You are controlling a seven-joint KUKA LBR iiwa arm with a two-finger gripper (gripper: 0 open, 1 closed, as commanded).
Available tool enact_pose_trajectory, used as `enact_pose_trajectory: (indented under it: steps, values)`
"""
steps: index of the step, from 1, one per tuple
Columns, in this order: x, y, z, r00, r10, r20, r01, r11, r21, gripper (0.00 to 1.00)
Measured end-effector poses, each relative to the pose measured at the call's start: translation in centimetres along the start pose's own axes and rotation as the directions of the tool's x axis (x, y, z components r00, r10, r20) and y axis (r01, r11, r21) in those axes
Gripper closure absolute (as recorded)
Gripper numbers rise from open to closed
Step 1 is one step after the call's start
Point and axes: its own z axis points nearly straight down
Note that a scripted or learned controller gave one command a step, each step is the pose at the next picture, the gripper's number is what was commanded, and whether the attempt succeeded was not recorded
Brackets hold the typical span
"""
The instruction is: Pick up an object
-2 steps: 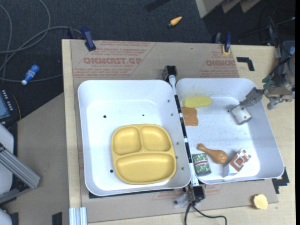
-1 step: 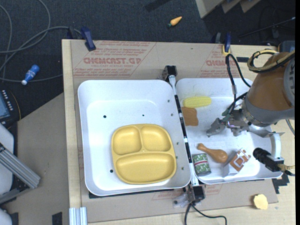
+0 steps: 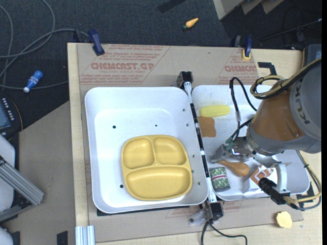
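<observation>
The yellow corn cob point(image 3: 215, 111) lies in the right white bin point(image 3: 299, 188) – long axis left to right. The cardboard point(image 3: 122, 65) reads "CHEMCAST GP". The gripper point(image 3: 228, 152) – I cannot tell its state.

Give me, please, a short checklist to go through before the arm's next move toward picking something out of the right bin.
1. Gripper is over the right bin: ok.
2. Something sits between its fingers: cannot tell; the wrist hides them.
3. Targets are within the bin: ok; corn cob, brown piece, green packet and orange-brown item lie there.
4. Nearest target is unobstructed: not ok; the arm overlaps the orange-brown item.
5. Yellow divided plate in the left bin is out of the path: ok.
</observation>
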Motion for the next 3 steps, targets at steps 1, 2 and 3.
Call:
enact_pose_trajectory:
  steps: [1, 2, 3]
  values:
    - [-0.7, -1.6, -0.3, 1.000, 0.002, 0.002, -0.002, 1.000, -0.003, 0.00]
    - [-0.6, -1.5, -1.3, 1.000, 0.002, 0.004, -0.002, 1.000, -0.007, 1.00]
    - [6.2, 0.6, -10.8, 1.000, -0.008, 0.003, 0.008, 1.000, -0.016, 1.00]
